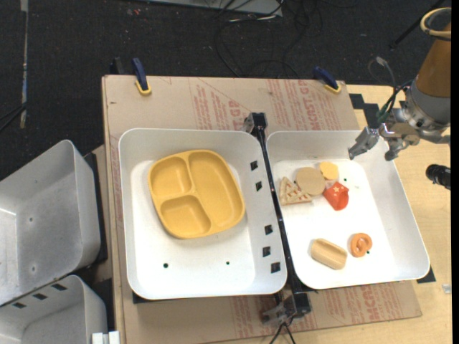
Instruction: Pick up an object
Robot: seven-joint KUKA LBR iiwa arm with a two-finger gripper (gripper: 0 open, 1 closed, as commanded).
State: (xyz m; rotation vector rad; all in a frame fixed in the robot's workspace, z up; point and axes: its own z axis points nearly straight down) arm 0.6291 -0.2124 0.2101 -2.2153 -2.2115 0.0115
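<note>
Overhead, the arm's gripper (377, 143) hovers spread apart and holding nothing above the far right corner of the right bin (401, 213). To pick well, it should probably drop straight onto one separate item, such as the red piece (337, 196), rather than the crowded cluster. That bin holds a tan disc (310, 180), a waffle piece (292, 190), a small yellow piece (328, 170), a bread roll (328, 254) and an orange ring (360, 244). In the left bin (143, 264) lies a yellow divided plate (195, 193).
</note>
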